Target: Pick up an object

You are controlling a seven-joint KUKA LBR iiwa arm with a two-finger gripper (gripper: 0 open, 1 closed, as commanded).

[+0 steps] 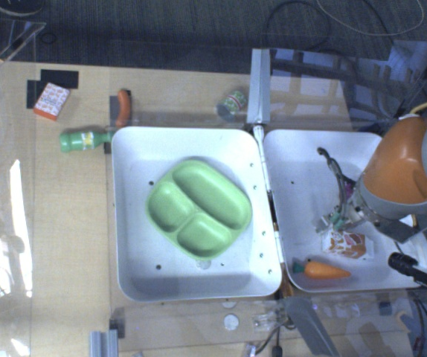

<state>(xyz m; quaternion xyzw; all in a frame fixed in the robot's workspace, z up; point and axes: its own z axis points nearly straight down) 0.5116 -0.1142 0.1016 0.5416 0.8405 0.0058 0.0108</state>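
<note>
Camera view: end effector [338,218] seemingly above packet [346,245]

Readable text: barely any

We make out only part of black lettering, seemingly "KU", on the arm's orange band [405,166]; print on the small orange-and-white box [51,100] is too blurred for us.

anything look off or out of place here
A green bottle lies on its side on the bench, outside the left bin, with a small orange-and-white box nearby. The green divided plate sits askew.
</note>
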